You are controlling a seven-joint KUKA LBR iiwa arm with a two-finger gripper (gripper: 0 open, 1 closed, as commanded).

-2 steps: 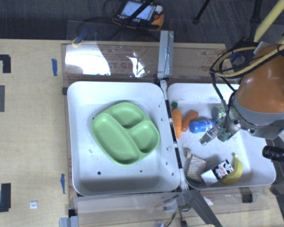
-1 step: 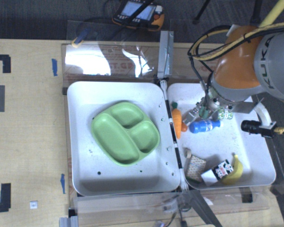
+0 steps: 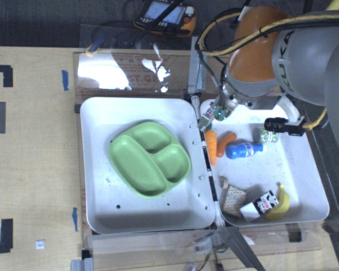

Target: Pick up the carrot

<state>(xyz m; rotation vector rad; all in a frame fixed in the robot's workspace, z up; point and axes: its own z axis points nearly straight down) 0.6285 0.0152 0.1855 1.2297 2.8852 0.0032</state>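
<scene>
Counter [image 3: 28, 168]: pale wood, bearing two shallow white bins side by side.

Left bin [image 3: 96, 208]: holds one green divided plate [image 3: 150, 158], three compartments, lying flat near the middle.

Right bin [image 3: 305, 174]:
- carrot [image 3: 212, 145] — orange, lying lengthwise against the bin's left wall, at the upper left part of the bin.
- a smaller orange-red piece [image 3: 228, 138], just beside the carrot on its right, slanted.
- blue bottle [image 3: 242, 150] on its side, touching or nearly touching that piece.
- a small green-and-white item [image 3: 269, 136] near the bottle's cap end.
- banana [image 3: 280, 203], a black-and-white carton [image 3: 262, 204] and a speckled flat packet [image 3: 233, 198], clustered at the lower edge.

Tool [image 3: 213, 115]: hangs at the bin's upper left corner, just above the carrot's top end; nothing is seen between its tips, and whether it is open or closed cannot be told.

Arm [image 3: 305, 55]: grey, orange band [image 3: 254, 33], reaching in from the right.
</scene>
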